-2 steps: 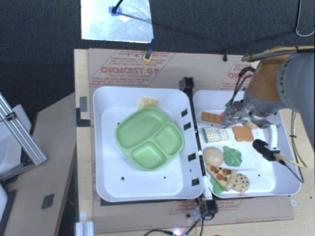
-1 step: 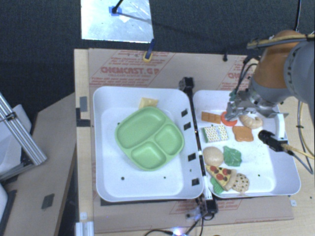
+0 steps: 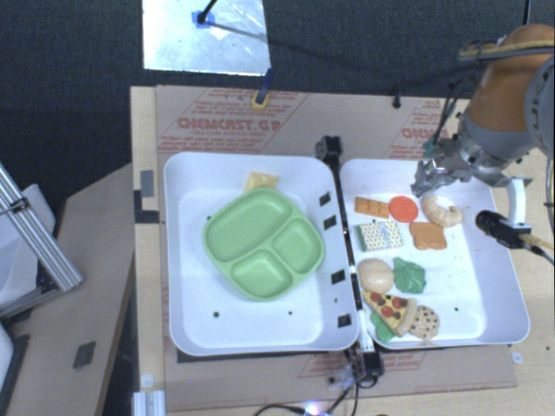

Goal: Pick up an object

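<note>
- The claw (image 3: 431,180) hangs over the upper part of the right bin (image 3: 499,297), at the end of the grey arm (image 3: 512,85) with its orange band.
- Claw opening: cannot be told from this view; nothing shows between its tips.
- Just below the claw lie a croissant (image 3: 442,211) and a red round slice (image 3: 403,208), side by side.
- Left of the red slice is an orange cracker (image 3: 372,207); below the croissant lies an orange square piece (image 3: 428,236).
- A dotted white block (image 3: 380,235) sits left of the orange square.
- Lower in the same bin: a beige bun (image 3: 375,275) touching a green leafy piece (image 3: 409,276), then a pizza slice (image 3: 389,308) and a cookie (image 3: 423,321) near the front wall.
- The left bin (image 3: 186,319) holds a green divided plate (image 3: 264,243), with a small yellow piece (image 3: 260,180) just beyond its far rim.
- Both bins rest on a cardboard sheet (image 3: 225,115) on the counter (image 3: 95,224).
</note>
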You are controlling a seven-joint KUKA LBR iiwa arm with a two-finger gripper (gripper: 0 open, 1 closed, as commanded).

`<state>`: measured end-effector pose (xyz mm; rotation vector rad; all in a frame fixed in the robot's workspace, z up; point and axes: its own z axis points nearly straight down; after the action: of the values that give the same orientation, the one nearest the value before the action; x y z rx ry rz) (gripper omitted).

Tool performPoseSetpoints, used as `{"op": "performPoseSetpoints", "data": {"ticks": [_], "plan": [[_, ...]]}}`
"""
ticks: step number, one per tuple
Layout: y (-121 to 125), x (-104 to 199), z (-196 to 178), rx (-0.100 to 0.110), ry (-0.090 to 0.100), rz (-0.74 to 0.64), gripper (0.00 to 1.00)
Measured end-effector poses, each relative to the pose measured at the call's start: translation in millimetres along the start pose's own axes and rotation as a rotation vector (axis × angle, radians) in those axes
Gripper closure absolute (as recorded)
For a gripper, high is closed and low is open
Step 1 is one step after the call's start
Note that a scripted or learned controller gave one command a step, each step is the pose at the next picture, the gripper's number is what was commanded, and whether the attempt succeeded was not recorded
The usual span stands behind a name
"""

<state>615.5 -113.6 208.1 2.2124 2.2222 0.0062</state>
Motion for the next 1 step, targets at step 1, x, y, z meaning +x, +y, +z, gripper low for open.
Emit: {"op": "performPoseSetpoints", "data": {"ticks": [1], "plan": [[1.3, 0.0, -17.6, 0.003, 0.001, -0.001, 1.0]]}}
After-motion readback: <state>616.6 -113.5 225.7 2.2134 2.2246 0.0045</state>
